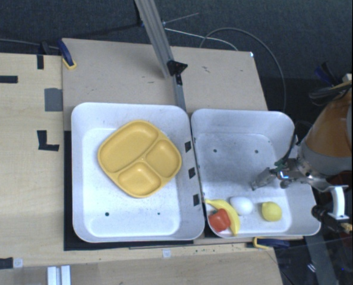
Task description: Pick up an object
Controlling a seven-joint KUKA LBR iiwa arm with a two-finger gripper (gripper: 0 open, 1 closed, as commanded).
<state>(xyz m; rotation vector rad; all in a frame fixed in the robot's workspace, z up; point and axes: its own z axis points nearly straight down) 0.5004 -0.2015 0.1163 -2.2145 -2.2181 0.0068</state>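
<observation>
In the right bin (236,129), several small objects lie along the near wall: a yellow banana (230,211) curled over a red fruit (220,219), a white egg-shaped ball (242,205) and a yellow lemon (271,211). My gripper (262,181) reaches in from the right and hangs over the bin's right half, just above and between the white ball and the lemon. It is apart from all of them, and nothing shows in its grasp.
The left bin (87,218) holds a yellow divided plate (139,158). A grey metal bar (155,28) slants down from the top to the seam between the bins. The arm's orange band (334,129) stands at the right bin's right wall.
</observation>
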